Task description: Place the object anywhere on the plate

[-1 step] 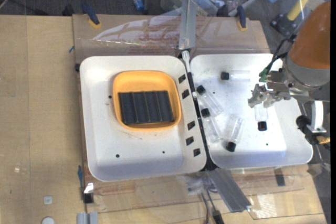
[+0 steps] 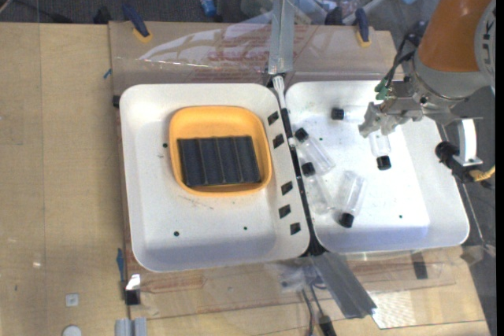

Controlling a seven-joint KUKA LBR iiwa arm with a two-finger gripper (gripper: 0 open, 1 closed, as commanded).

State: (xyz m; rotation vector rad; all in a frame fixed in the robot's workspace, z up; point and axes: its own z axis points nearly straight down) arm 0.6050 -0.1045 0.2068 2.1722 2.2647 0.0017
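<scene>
Fingers: from where I stand, the gripper [image 2: 381, 131] seems to have a clear bottle [image 2: 381, 147] between its fingers, closed on the neck end, though the see-through plastic makes the contact hard to read.
Bottle: it hangs in the right bin [image 2: 409, 212], long axis nearly upright, black cap pointing down.
Handling: I'd judge it light, stiff and slick; a grip across the body near the middle should hold best.
Others: two more clear bottles [image 2: 348, 201] lie near the divider, well apart from the gripper.
Plate: the orange plate [image 2: 179, 122] sits in the left bin [image 2: 150, 224], carrying a dark ribbed slab [image 2: 219, 161].
</scene>
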